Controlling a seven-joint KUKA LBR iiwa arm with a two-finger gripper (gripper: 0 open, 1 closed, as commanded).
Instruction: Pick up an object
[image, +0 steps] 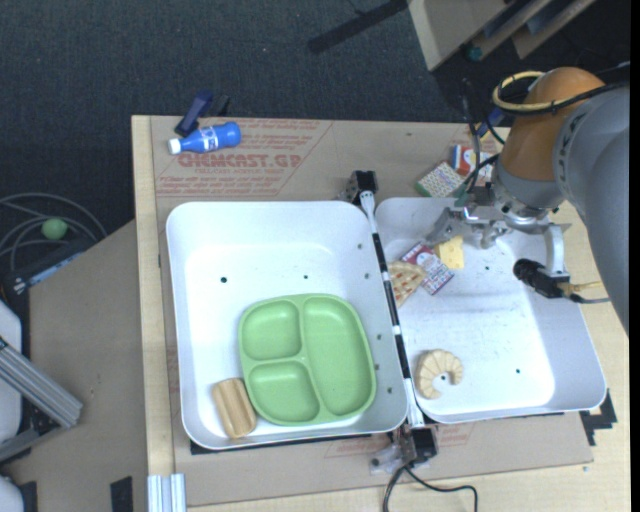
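green tray (303, 358) in left bin (200, 230) | cardboard bench (150, 300) | dark carpet | jaws (478, 225): cannot tell

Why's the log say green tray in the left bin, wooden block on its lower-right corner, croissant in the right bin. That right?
Not quite. The camera view shows the wooden block by the lower-left corner of the green tray, not the lower-right. The rest holds: tray in the left bin, croissant in the right bin.
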